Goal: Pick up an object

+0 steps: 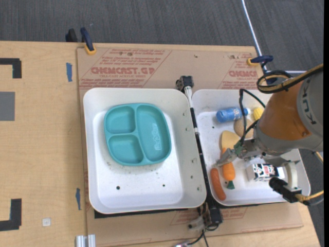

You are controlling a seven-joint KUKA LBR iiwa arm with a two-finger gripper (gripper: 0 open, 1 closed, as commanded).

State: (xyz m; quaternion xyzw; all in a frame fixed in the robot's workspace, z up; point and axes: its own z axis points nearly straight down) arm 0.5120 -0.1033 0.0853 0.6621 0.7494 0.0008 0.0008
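Camera view: arm over right bin, tool (pixel 230 157) low among toy foods.
Tool state cannot be told. Carrot (pixel 229 172) just below it; red sausage (pixel 218 183) beside the carrot; blue bottle (pixel 230 114) farther back. Left bin (pixel 97 138): teal divided plate (pixel 137 134). Both bins on worktop (pixel 36 138).

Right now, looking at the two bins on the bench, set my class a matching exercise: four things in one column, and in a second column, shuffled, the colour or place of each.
Things:
1. divided plate
2. bottle
3. carrot
4. hot dog

Descriptions:
A. blue, near the far edge of the right bin
B. orange with a green end, by the gripper
C. teal, in the left bin
D. reddish, along the right bin's left wall near its front

Pairs: 1-C, 2-A, 3-B, 4-D
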